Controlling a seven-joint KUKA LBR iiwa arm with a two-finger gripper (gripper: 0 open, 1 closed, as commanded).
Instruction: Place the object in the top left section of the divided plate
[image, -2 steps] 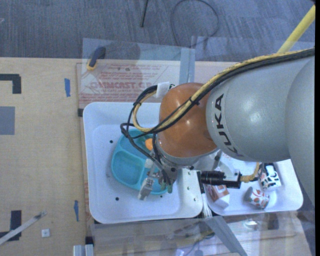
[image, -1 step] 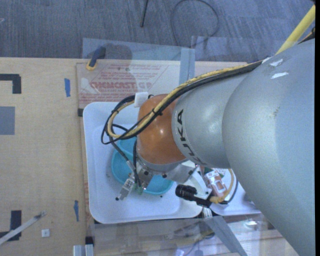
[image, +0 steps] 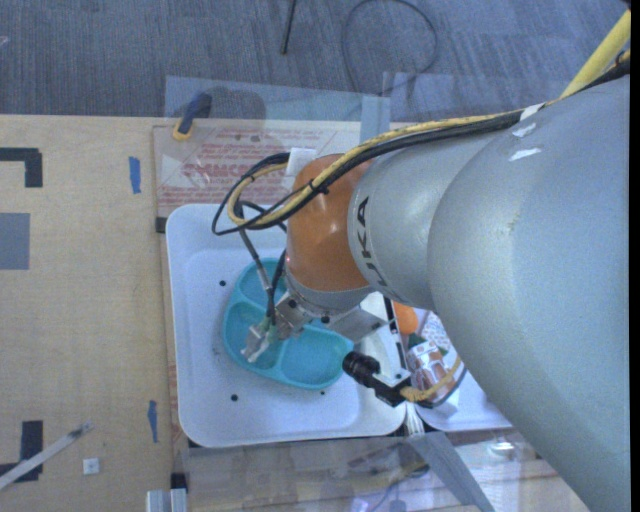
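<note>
The grey KUKA arm (image: 530, 270) fills the right side of the view, the part closest to the camera, and hides most of the right-hand bin (image: 470, 415). Along that bin's visible edge lie a printed packet (image: 432, 365) and something orange (image: 405, 318), both partly covered by the arm. Yellow and black cables (image: 300, 190) run along the arm and loop over the orange band (image: 320, 235) above the wrist.

Below the band, the gripper (image: 262, 340) reaches down into the left white bin (image: 200, 300), where a turquoise divided plate (image: 290, 345) rests. The gripper tip is over the plate's left part, close to a divider ridge. How far apart its jaws stand, and whether anything sits between them, cannot be told. The object to be placed cannot be picked out on the plate.

Farther off, the wooden bench (image: 80, 300) carries blue tape marks (image: 134, 175), and beyond it is grey carpet (image: 150, 40).
</note>
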